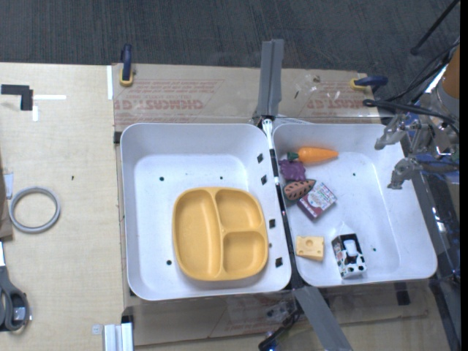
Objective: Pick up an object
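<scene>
In the right-hand shallow white bin [409,218] lie the loose things: an orange plastic carrot [317,154] near the back wall, a purple toy bunch of grapes [293,170] just in front of it, a brown ridged leaf-shaped toy [298,189] touching the grapes' near side, and a small maroon printed packet [317,200] just beside that. Nearer the front sit a yellow wedge of toy cheese with holes [309,248] and, to its right, a small black-and-white carton [349,255]. The left-hand white bin [146,196] holds a yellow plastic plate with three compartments [219,232], lying flat towards its front. The grey metal two-finger gripper [406,152] hangs at the right bin's far right edge, above the rim, well apart from every toy and with nothing between its fingers; whether it stands wide or narrow I cannot tell. On the pale wooden bench [66,269], left of the bins, rests a grey ring of tape [33,209], and a pair of scissors [11,302] lies at the left edge
</scene>
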`<act>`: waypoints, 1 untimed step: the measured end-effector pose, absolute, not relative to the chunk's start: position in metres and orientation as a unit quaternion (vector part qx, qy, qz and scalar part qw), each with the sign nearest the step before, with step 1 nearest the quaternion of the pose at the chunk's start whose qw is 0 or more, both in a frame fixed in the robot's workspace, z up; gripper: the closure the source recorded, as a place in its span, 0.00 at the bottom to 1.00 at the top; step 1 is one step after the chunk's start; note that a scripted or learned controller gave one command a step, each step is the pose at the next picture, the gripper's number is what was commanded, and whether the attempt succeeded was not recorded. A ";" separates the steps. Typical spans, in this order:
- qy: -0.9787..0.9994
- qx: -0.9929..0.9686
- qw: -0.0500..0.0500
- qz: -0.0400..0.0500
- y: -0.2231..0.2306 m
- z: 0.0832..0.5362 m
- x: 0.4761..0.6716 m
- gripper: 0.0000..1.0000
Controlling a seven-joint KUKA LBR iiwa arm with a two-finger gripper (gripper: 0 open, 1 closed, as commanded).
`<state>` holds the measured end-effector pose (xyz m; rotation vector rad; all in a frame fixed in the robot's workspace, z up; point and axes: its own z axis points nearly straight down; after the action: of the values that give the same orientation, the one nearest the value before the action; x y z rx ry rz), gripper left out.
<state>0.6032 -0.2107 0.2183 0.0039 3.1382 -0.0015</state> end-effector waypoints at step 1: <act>0.993 0.119 0.002 0.000 -0.170 0.093 0.614 0.00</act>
<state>0.6136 -0.1695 0.0930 0.3740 3.1148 -0.0014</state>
